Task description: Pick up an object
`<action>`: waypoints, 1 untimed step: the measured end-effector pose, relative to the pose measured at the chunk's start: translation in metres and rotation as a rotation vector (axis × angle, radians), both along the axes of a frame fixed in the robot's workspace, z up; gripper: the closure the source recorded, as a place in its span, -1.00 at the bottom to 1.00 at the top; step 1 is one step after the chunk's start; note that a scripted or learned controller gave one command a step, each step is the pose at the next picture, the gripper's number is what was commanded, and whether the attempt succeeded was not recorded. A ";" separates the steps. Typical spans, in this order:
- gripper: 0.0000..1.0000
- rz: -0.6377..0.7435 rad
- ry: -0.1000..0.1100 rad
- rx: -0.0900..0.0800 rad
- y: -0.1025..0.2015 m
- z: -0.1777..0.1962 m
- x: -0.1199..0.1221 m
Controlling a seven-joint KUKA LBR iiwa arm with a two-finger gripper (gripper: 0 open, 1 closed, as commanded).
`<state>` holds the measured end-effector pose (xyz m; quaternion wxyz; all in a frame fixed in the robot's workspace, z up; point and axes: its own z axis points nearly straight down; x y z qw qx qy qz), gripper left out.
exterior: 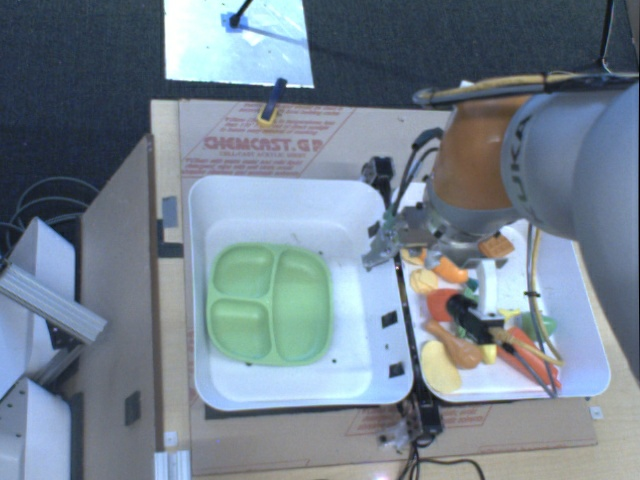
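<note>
2 white bins stand side by side on a cardboard sheet [300,143] with red print. The left bin [345,213] holds 1 thing, a green plate [270,303] with 3 compartments. It lies flat, a little to the left of the middle of this bin.

The right bin [580,318] holds a heap of small objects [440,303] in orange, yellow and red. They are crowded in the left half of this bin, close to the wall beside the left bin, and they reach down to its lower edge. Among them are a yellow piece [440,368] in the lower left corner, an orange carrot [530,360] lying slanted near the lower edge, and an orange piece [452,268] higher up. Several of them touch or overlap.

The gripper [385,240] is above the line where the 2 bins meet, beside the upper part of the heap. I cannot tell how far it is open, nor whether it has hold of anything. The arm [580,158] covers the upper part of the right bin.

In the left bin, bare white floor runs all around the plate, widest on the plate's right side. In the right bin, the right part of the floor is bare.
</note>
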<state>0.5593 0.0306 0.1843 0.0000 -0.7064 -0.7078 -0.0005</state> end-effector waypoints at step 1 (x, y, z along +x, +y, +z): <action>-1.00 0.000 0.000 0.000 0.000 0.000 0.000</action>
